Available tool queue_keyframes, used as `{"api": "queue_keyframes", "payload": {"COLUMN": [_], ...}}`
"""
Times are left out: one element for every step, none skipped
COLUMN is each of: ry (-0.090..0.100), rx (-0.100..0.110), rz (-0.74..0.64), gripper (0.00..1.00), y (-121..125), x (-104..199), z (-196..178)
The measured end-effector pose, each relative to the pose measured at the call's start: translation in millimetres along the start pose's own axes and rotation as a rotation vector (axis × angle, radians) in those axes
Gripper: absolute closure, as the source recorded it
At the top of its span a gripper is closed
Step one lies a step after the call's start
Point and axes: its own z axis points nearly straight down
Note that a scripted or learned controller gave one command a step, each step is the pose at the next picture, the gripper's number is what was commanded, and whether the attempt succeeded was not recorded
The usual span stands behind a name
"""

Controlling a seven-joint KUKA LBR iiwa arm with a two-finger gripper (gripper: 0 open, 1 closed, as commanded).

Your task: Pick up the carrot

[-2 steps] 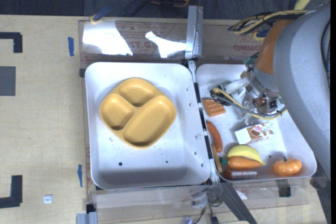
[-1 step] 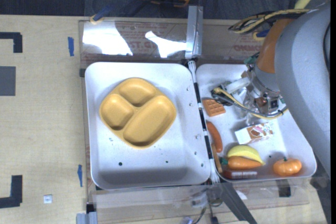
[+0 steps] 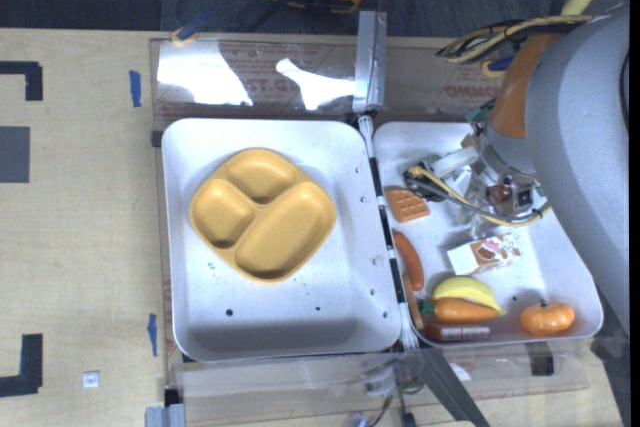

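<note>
Carrot lies low in right bin, touching banana. Gripper state we cannot tell. We descend over carrot middle, avoid banana.

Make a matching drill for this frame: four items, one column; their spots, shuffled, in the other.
Items:
1. yellow divided plate
2. carrot
3. small orange pumpkin
4. waffle piece

Places:
A. right bin, near right corner
B. left bin, centre
C. right bin, upper left, by the divider
D. right bin, near edge, just under the banana

Pairs: 1-B, 2-D, 3-A, 4-C
</note>
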Motion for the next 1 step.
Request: {"api": "queue_keyframes", "payload": {"ry": [-0.007], "rx": [0.000], "rz": [-0.003], "gripper": [1.00], "y": [-0.3], "x": [-1.7], "z": [-4.6]}}
